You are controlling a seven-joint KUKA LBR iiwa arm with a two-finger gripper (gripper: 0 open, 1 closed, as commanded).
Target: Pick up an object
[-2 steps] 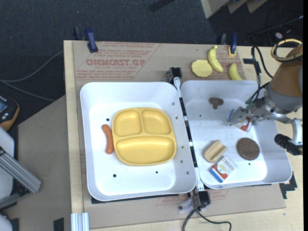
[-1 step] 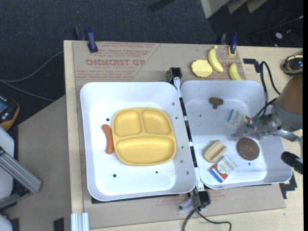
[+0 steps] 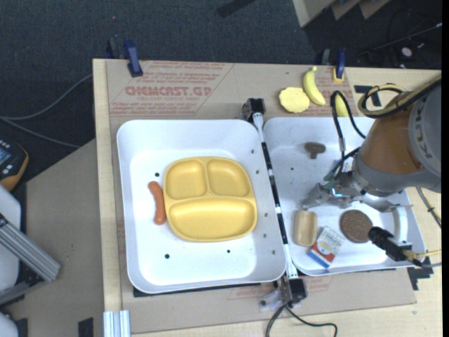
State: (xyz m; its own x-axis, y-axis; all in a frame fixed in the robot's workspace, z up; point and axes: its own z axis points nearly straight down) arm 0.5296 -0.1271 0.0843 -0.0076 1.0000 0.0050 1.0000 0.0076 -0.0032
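Nearest you, below the claw [image 3: 319, 196], sit a small carton [image 3: 325, 247], a tan block [image 3: 305, 227] and a brown disc [image 3: 356, 225] in the right bin [image 3: 287, 140]. You can't tell the claw's opening; nothing is visibly held. Left of it, the left bin [image 3: 140, 160] holds a yellow divided plate [image 3: 209, 198] and a sausage [image 3: 158, 202]. Above it, a banana [image 3: 313, 87] lies on the wooden bench [image 3: 168, 90].

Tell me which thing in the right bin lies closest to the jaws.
The tan bread slice, just below-left of the gripper. The brown cookie, the small carton and the dark piece lie farther off.
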